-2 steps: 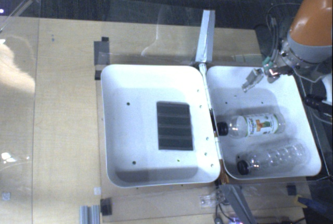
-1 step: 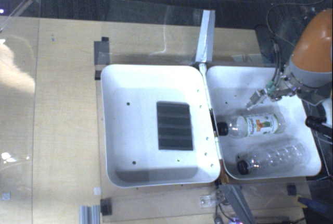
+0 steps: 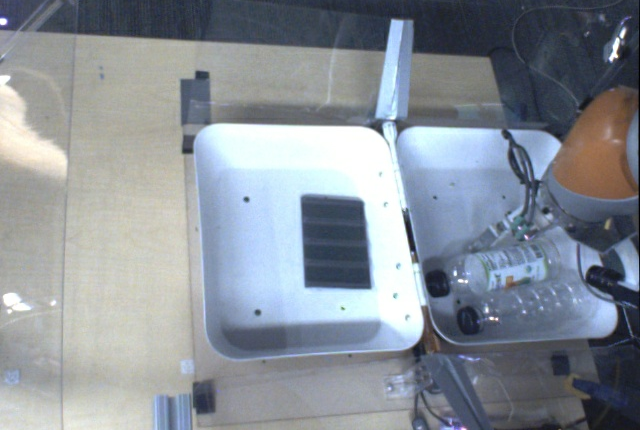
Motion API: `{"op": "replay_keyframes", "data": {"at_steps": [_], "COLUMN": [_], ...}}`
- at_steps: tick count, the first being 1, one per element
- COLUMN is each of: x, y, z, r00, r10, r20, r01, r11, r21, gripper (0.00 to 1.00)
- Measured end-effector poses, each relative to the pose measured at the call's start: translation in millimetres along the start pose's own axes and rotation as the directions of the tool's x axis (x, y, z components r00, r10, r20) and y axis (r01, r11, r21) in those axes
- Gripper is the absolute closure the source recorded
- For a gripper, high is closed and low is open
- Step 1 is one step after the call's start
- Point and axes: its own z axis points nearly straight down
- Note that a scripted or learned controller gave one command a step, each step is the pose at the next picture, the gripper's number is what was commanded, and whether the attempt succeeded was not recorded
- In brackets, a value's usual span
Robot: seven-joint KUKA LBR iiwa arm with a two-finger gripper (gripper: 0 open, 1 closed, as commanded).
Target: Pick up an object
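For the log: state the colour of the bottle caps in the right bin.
Black, both caps, seen in the camera view.

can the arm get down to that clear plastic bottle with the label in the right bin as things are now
Probably yes. The labelled bottle lies on its side in the right bin, uncovered from above, and the arm already hangs over that bin. A second clear bottle lies close alongside, which may crowd the gripper.

Both bins [image 3: 290,143] are white, on a pale tan wooden bench [image 3: 120,248]. The left one holds a dark grey ribbed pad [image 3: 336,241]. Two clear bottles [image 3: 500,270] with black caps lie below the orange-banded grey arm [image 3: 598,158]; one carries a white, green and orange label.
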Motion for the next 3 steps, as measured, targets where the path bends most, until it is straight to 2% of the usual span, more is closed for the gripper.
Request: {"op": "replay_keyframes", "data": {"at_steps": [1,2,3], "x": [60,-4,-15], "y": [14,23,-40], "z": [-1,1,-1], "r00": [0.996,0.972,0.980], "r10": [-0.094,0.237,0.197], "r20": [0.001,-0.001,0.003], "r01": [0.094,-0.237,-0.197], "r11": [0.996,0.972,0.980], "r21": [-0.004,0.005,0.002], "gripper": [0.00,0.00,0.00]}}
